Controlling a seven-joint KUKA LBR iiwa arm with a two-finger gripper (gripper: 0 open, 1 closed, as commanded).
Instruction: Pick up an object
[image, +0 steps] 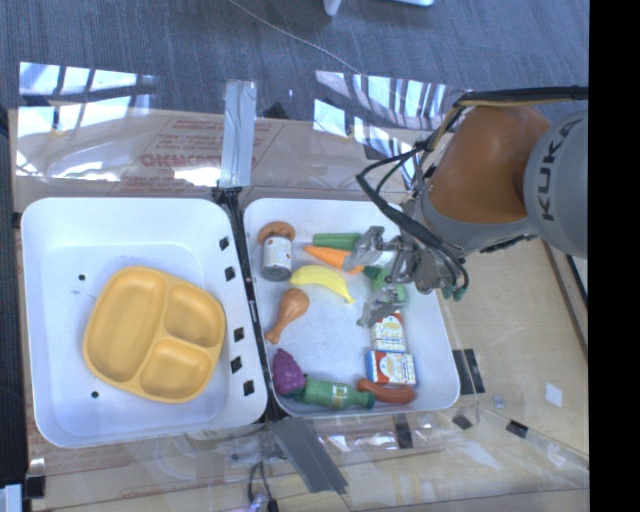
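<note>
The toys sit packed together in the right bin (440, 330). A yellow banana (325, 282) lies in the middle, with an orange carrot (328, 256) and a green veggie (335, 240) just above it. A little can (277, 258) and a toy drumstick (288, 310) are to the left. Two small boxes (391, 348) sit lower down, near a purple toy (287, 372), a green bottle (337, 393) and a hot dog (388, 392).

The gripper (388, 275) hangs low over the right side of this bin, by the carrot's end and just above the boxes. I cannot tell how it is set, and nothing shows as held in it.

The toys are so close that it could bump two at once and push them away. A round toy could roll or slip out.

The left bin (50, 400) holds a yellow tray (152, 333).
</note>
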